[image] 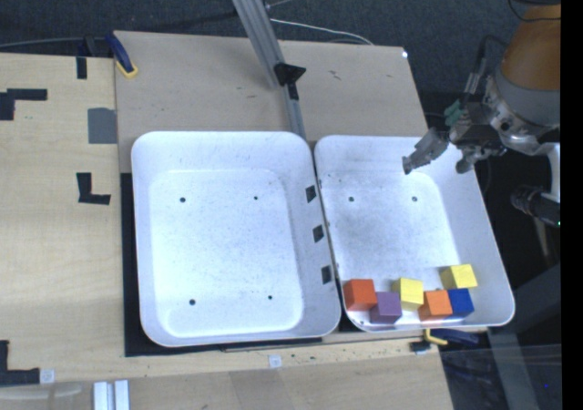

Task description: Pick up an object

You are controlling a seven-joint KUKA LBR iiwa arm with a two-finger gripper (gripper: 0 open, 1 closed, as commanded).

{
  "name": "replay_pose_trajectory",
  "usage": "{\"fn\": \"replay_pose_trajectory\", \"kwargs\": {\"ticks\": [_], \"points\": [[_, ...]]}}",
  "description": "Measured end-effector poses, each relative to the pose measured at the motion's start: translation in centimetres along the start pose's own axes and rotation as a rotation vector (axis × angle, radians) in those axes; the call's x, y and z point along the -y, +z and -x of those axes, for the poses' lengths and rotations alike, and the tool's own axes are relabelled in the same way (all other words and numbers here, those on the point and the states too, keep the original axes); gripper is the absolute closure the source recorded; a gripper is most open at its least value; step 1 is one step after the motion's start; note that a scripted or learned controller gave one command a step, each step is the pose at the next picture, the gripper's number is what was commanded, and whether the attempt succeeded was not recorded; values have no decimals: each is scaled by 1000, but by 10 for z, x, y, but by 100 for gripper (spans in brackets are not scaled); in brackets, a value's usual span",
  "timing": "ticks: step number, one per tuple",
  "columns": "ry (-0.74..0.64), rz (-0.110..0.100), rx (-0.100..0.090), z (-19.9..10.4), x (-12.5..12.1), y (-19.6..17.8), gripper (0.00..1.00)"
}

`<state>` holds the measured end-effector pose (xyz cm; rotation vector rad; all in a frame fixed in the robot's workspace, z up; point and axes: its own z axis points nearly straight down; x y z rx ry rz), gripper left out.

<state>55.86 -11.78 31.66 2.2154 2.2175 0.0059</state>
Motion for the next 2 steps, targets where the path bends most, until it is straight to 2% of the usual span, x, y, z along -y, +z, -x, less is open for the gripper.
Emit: {"fn": "replay_pose_trajectory", "kwargs": {"ticks": [1, 2], "points": [[-2, -17, -4, -15, -15, 87, 0], [0, -10, -2, -6, -6, 77, 0]]}}
